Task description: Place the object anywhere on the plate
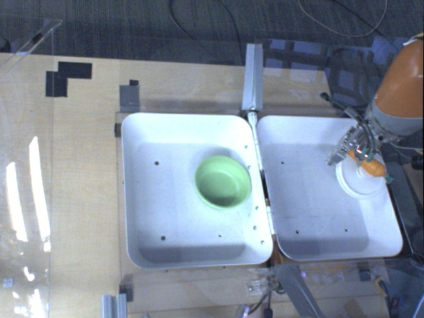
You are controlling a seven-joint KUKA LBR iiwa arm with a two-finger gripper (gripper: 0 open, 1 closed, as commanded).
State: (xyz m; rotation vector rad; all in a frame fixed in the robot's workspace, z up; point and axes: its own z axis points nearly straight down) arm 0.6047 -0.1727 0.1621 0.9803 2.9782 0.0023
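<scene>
A pale wooden bench [79, 197] fills most of the frame, with dark carpet across the top and a couple of thin cables looping over it. Two shallow white bins sit side by side on it. The left bin [152, 237] takes up the centre of the frame, and the right bin [318, 234] sits just beside it, their rims touching along a metal strip that runs up toward the top centre.

In the left bin, toward its right side, sits a light green bowl [223, 180], upright, on its own.

Over at the right edge the arm [401, 88] comes in, its orange band big and round at the upper right, with the grey wrist below it. The claw [358, 148] hangs over the upper right part of the right bin, metal fingers angled down and to the left.

Right below the claw is a small white plate [354, 184], round and pale against the bin floor, close to the bin's right wall. A small orange object [373, 167] sits at the upper right edge of that plate, just right of and below the claw tips, very near them. Whether the claw is open or closed cannot be told here, and no grip on the orange object can be made out.
</scene>
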